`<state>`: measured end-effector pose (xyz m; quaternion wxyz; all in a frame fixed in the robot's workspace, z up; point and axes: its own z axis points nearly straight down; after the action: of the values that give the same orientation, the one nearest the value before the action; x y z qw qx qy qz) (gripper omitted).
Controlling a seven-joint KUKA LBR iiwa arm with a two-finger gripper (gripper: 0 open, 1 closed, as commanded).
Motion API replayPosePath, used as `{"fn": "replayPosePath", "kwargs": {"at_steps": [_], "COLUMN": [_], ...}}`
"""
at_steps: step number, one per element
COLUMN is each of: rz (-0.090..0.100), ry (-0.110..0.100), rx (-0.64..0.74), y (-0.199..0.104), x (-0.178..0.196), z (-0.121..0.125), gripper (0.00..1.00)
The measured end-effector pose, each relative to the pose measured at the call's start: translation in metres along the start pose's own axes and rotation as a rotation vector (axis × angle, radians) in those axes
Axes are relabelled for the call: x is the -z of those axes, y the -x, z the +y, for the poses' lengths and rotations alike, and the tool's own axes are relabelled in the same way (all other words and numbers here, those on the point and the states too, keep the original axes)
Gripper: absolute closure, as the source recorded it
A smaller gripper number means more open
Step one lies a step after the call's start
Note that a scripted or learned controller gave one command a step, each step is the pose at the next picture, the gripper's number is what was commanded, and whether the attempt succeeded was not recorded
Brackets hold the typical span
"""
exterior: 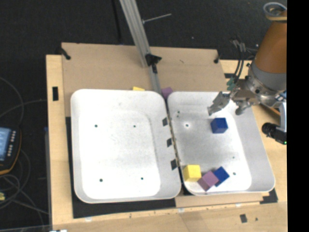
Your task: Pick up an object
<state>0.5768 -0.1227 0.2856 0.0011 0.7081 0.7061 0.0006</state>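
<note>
A blue cube (218,124) lies in the upper middle of the right bin (256,163). At that bin's front edge a yellow cube (191,172), a purple cube (208,180) and a second blue cube (222,174) sit close together. My gripper (227,108) hangs over the right bin's far side, just behind the first blue cube. Its two fingers (215,105) are spread apart and open, with nothing between them.
The left bin (82,129) sits beside the right one, with a ridge of clips between them. A small yellow block (138,88) and a purple block (167,92) lie just behind the bins' far rims. A slanted metal rail (135,23) rises at the back.
</note>
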Motion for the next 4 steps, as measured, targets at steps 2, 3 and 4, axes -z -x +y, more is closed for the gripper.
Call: {"fn": "replayPosePath", "kwargs": {"at_steps": [2,3,4], "rz": [-0.001,-0.001,0.0], "ry": [-0.009,-0.006,0.001], "rx": [0.0,0.001,0.006], "y": [0.046,0.08,0.069], "x": [-0.088,-0.182,-0.189], "z": [0.002,0.02,0.037], "gripper": [0.0,0.0,0.0]}}
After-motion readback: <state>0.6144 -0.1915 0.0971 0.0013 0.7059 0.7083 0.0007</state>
